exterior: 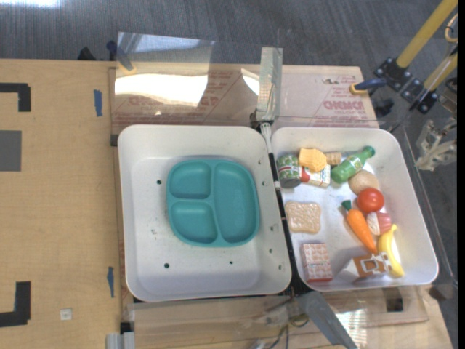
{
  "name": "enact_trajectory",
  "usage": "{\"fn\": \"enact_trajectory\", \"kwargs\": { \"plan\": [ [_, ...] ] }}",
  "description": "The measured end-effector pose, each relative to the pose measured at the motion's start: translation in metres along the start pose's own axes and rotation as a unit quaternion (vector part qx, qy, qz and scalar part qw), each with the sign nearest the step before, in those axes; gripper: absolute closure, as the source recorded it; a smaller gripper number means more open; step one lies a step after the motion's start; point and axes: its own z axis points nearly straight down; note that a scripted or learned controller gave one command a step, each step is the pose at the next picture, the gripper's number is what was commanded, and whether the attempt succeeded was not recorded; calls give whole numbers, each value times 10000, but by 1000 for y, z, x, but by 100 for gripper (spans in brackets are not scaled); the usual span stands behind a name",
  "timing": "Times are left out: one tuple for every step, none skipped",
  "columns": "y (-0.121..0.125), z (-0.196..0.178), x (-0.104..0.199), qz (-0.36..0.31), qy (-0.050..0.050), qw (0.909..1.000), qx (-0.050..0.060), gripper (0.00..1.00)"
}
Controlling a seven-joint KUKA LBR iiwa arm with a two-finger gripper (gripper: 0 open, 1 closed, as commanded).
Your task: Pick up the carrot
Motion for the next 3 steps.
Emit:
{"fn": "enact_trajectory", "kwargs": {
  "plan": [
    [-2, -12, -2, 13, -32, 10000, 41, 100],
    [-3, -24, -4, 27, -65, 9999, 83, 100],
    [-5, -36, -6, 43, -99, 9999, 124, 100]
  ]
}}
